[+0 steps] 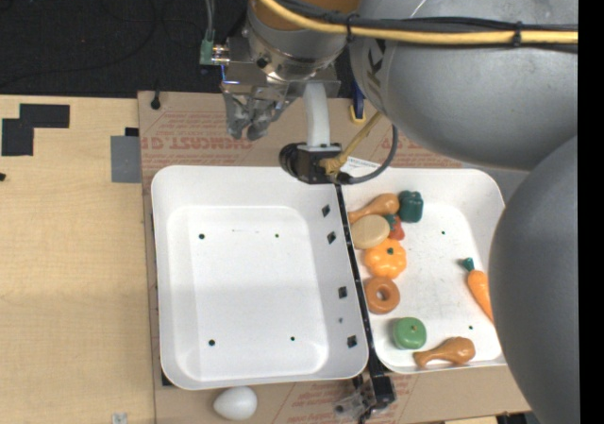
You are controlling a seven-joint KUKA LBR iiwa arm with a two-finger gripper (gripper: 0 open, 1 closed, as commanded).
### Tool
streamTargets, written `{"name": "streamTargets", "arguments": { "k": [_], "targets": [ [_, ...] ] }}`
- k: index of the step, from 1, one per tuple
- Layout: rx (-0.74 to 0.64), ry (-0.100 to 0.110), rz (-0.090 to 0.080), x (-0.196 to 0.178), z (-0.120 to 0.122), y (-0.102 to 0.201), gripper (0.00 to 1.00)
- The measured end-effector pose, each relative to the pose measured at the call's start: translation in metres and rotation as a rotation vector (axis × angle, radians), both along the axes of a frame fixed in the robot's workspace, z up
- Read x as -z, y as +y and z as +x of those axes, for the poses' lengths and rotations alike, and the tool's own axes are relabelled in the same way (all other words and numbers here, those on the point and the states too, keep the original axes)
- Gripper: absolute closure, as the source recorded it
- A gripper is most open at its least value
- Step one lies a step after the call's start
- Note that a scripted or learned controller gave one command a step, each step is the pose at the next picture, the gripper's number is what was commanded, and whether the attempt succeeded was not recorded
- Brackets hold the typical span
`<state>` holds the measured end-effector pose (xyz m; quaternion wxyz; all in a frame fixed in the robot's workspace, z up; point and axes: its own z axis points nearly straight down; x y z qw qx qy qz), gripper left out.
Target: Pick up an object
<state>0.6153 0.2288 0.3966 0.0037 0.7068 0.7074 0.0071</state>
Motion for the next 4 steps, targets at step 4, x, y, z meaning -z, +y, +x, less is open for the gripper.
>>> {"name": "streamTargets", "arguments": {
  "k": [4],
  "targets": [
    [-0.003,0.013,-0.004,-0.144,-0.063,0.015,1.0]
  ]
}}
